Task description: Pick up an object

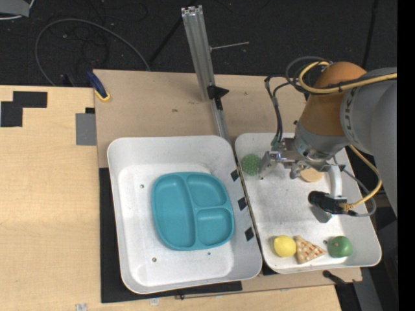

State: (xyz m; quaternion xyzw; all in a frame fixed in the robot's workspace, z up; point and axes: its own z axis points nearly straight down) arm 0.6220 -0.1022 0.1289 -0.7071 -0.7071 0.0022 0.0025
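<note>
My gripper [280, 161] is low over the far end of the right bin [285, 203], below the orange band of the arm. A green bumpy object [250, 164] lies just to its left, close to the gripper tip. A tan round piece [312, 174] peeks out from under the wrist on the right. Along the bin's near edge lie a yellow lemon [284, 245], a pizza slice [309, 250] and a green round fruit [339, 245], well away from the gripper.
The left bin [130, 173] holds a teal divided plate [192, 209]. A metal post [201, 57] rises behind the bins. A black connector with a yellow cable [326, 203] hangs from the arm over the right bin.
</note>
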